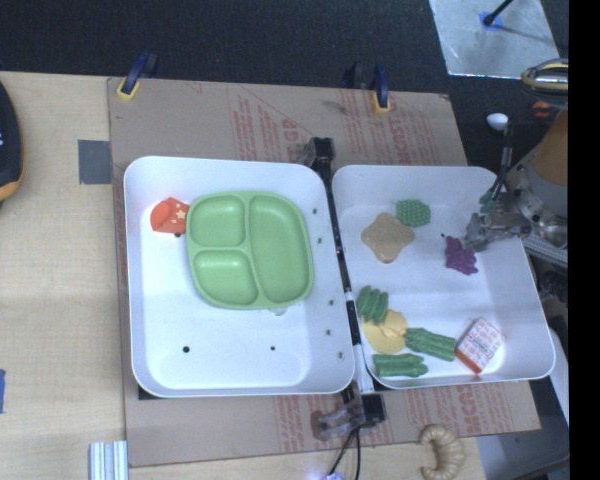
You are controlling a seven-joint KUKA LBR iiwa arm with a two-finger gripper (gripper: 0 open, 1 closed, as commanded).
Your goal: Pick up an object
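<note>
1. My jaws (477,230) hang over the right white bin (510,298); I cannot tell their spread.
2. A small purple grape-like toy (461,257) lies just beside them.
3. A tan cookie-shaped piece (386,236) and a green ridged disc (413,211) sit nearby.

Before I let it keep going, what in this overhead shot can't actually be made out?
- Gripper: small and blurred in the camera view; finger state unreadable, as is any contact with the purple piece.
- Red item: partly tucked behind the green divided plate; full shape hidden.
- Small packet: print too small to read.
- Arm: cut off at the picture's right.
</note>
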